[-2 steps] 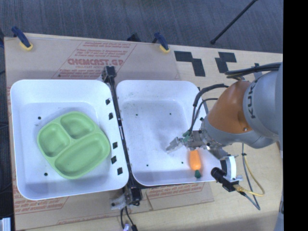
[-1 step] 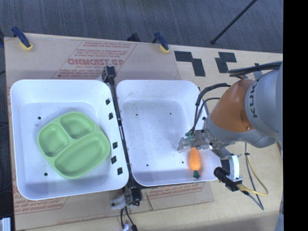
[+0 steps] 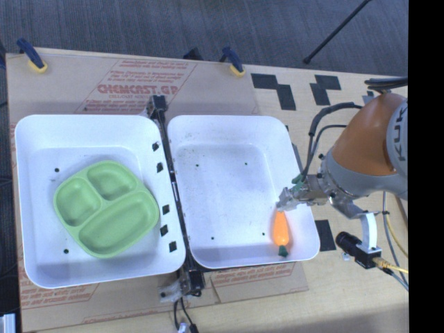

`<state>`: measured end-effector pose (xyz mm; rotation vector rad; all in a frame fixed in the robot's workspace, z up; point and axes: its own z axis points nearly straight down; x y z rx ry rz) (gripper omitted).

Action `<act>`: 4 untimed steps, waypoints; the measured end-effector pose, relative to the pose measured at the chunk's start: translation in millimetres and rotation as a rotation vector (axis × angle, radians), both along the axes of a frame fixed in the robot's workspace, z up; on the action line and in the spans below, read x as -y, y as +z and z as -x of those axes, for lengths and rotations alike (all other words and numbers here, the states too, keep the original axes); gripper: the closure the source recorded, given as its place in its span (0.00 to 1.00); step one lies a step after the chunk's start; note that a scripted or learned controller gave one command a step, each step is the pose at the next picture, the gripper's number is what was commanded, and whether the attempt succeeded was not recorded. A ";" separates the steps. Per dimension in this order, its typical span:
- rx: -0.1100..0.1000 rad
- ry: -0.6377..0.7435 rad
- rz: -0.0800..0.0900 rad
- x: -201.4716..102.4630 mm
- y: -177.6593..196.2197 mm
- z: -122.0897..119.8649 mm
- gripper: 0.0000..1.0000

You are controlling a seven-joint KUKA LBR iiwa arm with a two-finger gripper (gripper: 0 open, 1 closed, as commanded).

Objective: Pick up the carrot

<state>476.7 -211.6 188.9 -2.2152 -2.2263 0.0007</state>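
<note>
Camera view puts the small orange carrot with a dark green stub end [image 3: 281, 232] in the right shallow white plastic bin [image 3: 229, 134], lying against that bin's right wall near its lower right corner, stub end pointing toward the lower edge. I see the claw [image 3: 289, 199] just above the carrot's upper tip, over the bin's right rim; I cannot tell whether it touches the carrot, and nothing shows between its tips. How wide it stands I cannot tell from this angle. Behind it the grey arm with its orange band [image 3: 371, 141] reaches in from the right, cables looping over it. The left shallow white plastic bin [image 3: 35, 137] holds a light green divided plate with three compartments [image 3: 106, 208]. Both bins sit on a brown cardboard sheet with red print [image 3: 139, 82], clamped to the surface by blue-and-yellow clips [image 3: 233, 60].
</note>
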 end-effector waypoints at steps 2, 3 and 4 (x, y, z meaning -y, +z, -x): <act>-0.001 0.010 0.000 -0.4 20.0 -1.8 1.00; -0.001 0.010 0.000 -0.5 19.9 -1.7 0.00; 0.013 0.008 -0.001 -3.3 -92.3 -5.7 0.00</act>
